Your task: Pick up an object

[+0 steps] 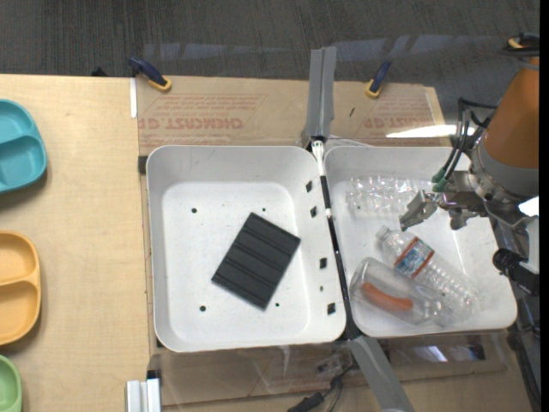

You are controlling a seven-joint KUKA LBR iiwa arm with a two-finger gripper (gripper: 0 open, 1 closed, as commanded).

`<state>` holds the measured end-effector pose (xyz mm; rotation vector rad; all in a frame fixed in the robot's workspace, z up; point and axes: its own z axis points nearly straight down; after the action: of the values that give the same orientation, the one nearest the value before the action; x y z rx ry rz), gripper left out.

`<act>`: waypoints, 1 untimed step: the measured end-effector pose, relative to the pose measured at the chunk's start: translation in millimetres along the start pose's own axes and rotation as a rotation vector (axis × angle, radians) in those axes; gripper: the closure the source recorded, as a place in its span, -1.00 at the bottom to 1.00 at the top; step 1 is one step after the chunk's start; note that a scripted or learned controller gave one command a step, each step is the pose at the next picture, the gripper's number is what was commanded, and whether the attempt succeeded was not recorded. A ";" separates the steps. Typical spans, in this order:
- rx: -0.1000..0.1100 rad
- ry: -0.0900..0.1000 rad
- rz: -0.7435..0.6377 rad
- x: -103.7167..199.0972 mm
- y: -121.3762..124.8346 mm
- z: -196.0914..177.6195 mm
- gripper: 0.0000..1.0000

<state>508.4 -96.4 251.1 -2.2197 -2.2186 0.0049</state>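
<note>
- Arm (515, 127), grey with an orange band, enters from the right edge of the frame and reaches over the right bin (480, 316).
- Gripper (437, 214) hangs above the upper middle of the right bin. Its two fingers (414, 214) are spread apart, one toward the left and one toward the right, and nothing sits between them.
- Clear plastic bottle (425, 267) with a red and blue label lies on its side just below the gripper, running diagonally from upper left to lower right across the bin floor. Contact between fingers and bottle cannot be confirmed.
- Clear cup (386, 294) lies on its side at the lower left of the right bin, touching the bottle, with a red-orange item (388, 297) showing inside or under it.
- Crumpled clear plastic piece (377, 194) rests in the upper left of the right bin, left of the gripper.
- Left bin (163, 256) holds a black ribbed rectangular block (256, 259), tilted, near its centre.
- Both bins sit side by side on a brown cardboard sheet (223, 114) laid on the surface (77, 144).
- Two clamps, one at the upper left (150, 74) and one at the upper right (377, 80), hold the sheet's far edge.
- Divided trays lie along the left edge of the frame: teal (19, 144) at top, orange (17, 286) below it, and a green corner (7, 384) at the bottom.
</note>
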 end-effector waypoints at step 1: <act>-0.001 0.000 0.049 -37.9 7.1 46.4 -1.00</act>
<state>515.3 -134.3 204.6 -2.2738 -2.1637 0.0042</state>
